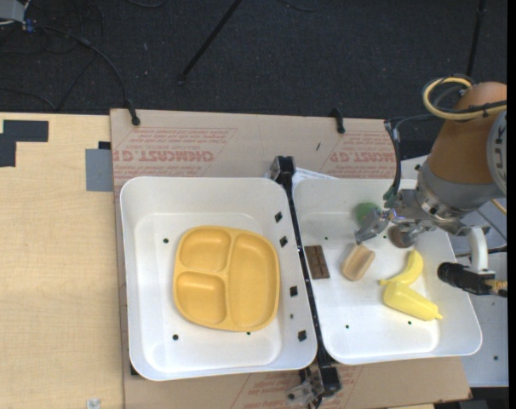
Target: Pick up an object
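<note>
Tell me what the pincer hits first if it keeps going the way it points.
Probably the tan cylinder: the pincer points down-left toward it, just above it in the right bin. Depth is unclear.

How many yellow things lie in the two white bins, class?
2: a yellow divided plate in the left bin, and a yellow banana-like toy in the right bin. The arm may hide others.

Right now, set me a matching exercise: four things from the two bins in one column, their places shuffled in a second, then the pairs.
Things:
1. yellow divided plate
2. brown block
3. tan cylinder
4. yellow banana toy

Places:
A. right bin, nearest the divider
B. left bin
C. right bin, toward its right side
D. right bin, just below the gripper

Pairs: 1-B, 2-A, 3-D, 4-C
</note>
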Available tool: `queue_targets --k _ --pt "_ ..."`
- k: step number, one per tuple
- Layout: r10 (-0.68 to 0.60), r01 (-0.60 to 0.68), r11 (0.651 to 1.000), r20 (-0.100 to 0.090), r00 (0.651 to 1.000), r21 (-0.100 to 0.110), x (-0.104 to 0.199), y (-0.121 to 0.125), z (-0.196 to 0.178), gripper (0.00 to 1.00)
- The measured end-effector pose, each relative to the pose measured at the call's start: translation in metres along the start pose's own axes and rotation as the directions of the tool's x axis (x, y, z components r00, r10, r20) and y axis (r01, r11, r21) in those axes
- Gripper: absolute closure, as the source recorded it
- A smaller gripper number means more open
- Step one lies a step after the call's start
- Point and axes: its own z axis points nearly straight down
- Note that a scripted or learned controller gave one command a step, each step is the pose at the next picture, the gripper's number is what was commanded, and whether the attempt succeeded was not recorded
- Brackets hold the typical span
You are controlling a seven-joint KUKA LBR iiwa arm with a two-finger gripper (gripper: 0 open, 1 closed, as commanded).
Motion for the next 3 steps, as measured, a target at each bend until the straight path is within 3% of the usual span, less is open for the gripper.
queue_targets --k 1,3 --pt "-0.002 0.002 1.0 0.002 1.0 -0.013 0.0 0.002 -0.008 0.0" --pt "-0.001 0.001 1.0 0.001 1.0 -0.01 0.005 0.005 0.096 0.0"
